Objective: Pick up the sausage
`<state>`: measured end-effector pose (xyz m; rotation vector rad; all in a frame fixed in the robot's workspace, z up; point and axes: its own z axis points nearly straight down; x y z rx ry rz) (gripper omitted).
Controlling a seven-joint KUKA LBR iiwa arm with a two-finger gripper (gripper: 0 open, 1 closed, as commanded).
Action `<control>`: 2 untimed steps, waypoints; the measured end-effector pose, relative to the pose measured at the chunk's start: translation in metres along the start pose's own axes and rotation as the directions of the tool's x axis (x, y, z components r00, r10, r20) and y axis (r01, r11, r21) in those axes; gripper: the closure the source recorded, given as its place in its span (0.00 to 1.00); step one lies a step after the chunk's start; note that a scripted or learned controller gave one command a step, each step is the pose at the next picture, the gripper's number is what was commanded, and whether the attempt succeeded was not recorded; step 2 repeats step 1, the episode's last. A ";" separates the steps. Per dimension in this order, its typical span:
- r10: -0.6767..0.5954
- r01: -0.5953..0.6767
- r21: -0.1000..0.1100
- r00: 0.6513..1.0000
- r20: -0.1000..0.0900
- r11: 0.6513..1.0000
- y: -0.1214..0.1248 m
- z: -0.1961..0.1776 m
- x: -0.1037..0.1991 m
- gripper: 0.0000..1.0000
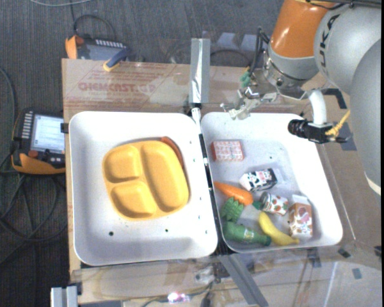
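Above the right bin's (320,171) far rim, the hand (242,107) hangs tilted, fingers apart, well apart from the sausage (173,147).

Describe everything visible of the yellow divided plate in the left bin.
The yellow divided plate looks like smooth moulded plastic, roughly square with rounded corners. It has three shallow compartments: two smaller ones on its left side and one long one on its right. It lies flat, open side up, turned slightly askew, on the floor of the shallow white left bin, near the middle. A reddish-brown sausage-like piece peeks out along its upper right edge, seemingly touching it and partly hidden by it.
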<state>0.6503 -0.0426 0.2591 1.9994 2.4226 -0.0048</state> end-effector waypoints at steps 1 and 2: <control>-0.444 0.444 -0.001 0.896 0.001 0.896 0.010 0.011 -0.047 1.00; -0.444 0.444 -0.001 0.896 0.001 0.896 0.010 0.011 -0.047 1.00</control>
